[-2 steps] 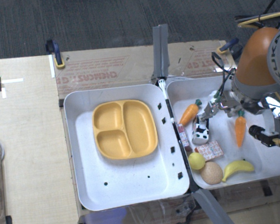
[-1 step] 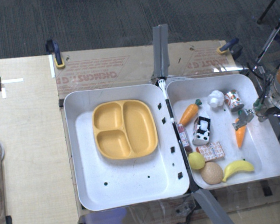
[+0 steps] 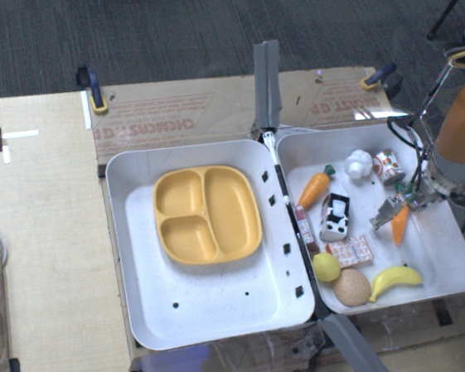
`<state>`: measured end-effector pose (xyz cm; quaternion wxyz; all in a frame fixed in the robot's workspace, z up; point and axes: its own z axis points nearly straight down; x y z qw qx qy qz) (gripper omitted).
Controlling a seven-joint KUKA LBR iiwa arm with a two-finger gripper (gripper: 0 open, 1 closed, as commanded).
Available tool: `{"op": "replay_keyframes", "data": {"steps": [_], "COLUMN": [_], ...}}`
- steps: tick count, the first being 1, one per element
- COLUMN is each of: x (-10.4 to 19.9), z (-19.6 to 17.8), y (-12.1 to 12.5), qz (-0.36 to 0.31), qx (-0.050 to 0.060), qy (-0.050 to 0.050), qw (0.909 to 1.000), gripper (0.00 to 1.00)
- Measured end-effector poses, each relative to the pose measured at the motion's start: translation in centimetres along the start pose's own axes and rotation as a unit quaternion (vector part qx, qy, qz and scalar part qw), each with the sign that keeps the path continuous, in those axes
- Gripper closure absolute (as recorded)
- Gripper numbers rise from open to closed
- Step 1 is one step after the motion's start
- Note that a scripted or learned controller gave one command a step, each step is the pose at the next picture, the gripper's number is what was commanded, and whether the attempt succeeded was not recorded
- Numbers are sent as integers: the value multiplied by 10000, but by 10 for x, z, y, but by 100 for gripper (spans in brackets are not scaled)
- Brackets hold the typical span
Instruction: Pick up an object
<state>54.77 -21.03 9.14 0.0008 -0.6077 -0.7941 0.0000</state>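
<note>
In the left bin point(image 3: 141, 258) we see a yellow divided plate point(image 3: 208, 214). In the right bin point(image 3: 450, 264), the gripper point(image 3: 390, 218) sits low, and a small carrot point(image 3: 400, 224) lies at its fingers; we cannot tell whether they clamp it.
</note>
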Motion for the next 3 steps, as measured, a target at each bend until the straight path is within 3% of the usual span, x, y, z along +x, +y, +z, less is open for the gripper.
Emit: {"op": "replay_keyframes", "data": {"steps": [1, 2, 3], "x": [0, -7, -29], "z": [-9, -1, -1], "y": [0, -17, 68], "qz": [16, -1103, -1133], "qx": [-6, -7, -9], "qy": [1, -5, -12], "qw": [10000, 9939, 9936], "gripper": [100, 100, 100]}}
